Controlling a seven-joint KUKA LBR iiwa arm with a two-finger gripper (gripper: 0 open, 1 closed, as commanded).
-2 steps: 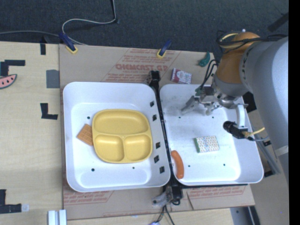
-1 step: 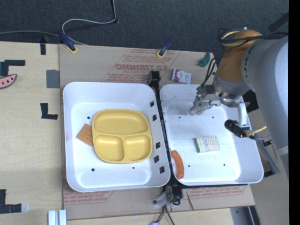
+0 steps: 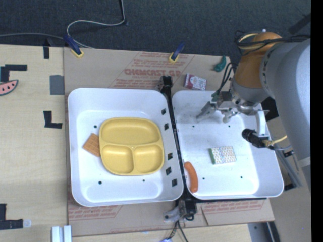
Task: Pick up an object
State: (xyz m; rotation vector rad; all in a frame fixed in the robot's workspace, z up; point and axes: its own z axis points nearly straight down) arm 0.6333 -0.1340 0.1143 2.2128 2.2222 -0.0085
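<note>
So here's where we're at: the gripper (image 3: 216, 111) sits over the upper part of the right bin (image 3: 262, 185), and we can see its two fingers spread apart with nothing between them, so it's open and empty.

The closest thing to grab, as we see it, is the little patterned sponge (image 3: 222, 155), lying flat on the bin floor toward the middle right of the frame. From the gripper it's straight down the frame, maybe a touch to the right, near but clearly apart. Its long side runs roughly left to right, so closing across the short side looks like the easier bite to us.

There's open white floor all around the sponge, so plenty of room to come down on it. The orange carrot (image 3: 191, 176) is the other candidate, but it's tucked right against the bin's left wall at the lower middle of the frame, long axis running up and down along that wall. We'd guess a finger would hit the rim there.

Over in the left bin (image 3: 81, 185), the yellow divided plate (image 3: 132, 145) and the cracker (image 3: 92, 144) poking out from under its left edge are well away from the arm.
</note>
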